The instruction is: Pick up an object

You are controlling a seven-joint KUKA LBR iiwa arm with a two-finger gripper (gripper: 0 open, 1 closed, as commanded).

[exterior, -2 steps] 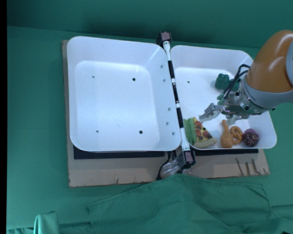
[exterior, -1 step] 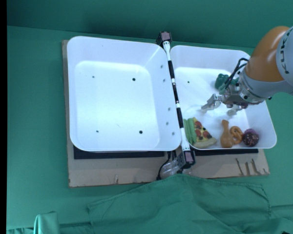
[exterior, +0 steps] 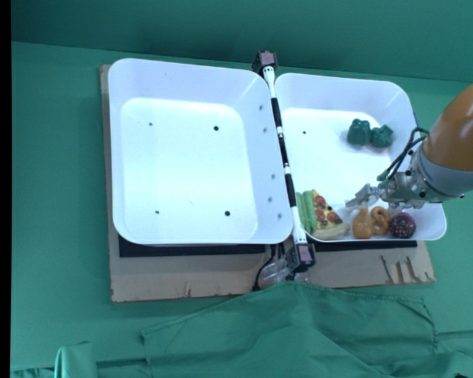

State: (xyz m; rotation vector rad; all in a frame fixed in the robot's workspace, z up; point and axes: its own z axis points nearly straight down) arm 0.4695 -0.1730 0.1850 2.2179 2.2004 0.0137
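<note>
Approach step: gripper [exterior: 368,197] hovers over the right bin [exterior: 331,93] just above the pretzel [exterior: 370,222]; finger state cannot be told. Next: descend squarely onto it.

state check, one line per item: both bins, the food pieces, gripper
left bin: holds no food pieces
right bin: holds all the food pieces
green peppers: lying loose, far side
pizza slice: flat, near corner
pretzel: lying, near wall
donut: lying, beside pretzel
gripper: just above pretzel, grasp unclear
</note>
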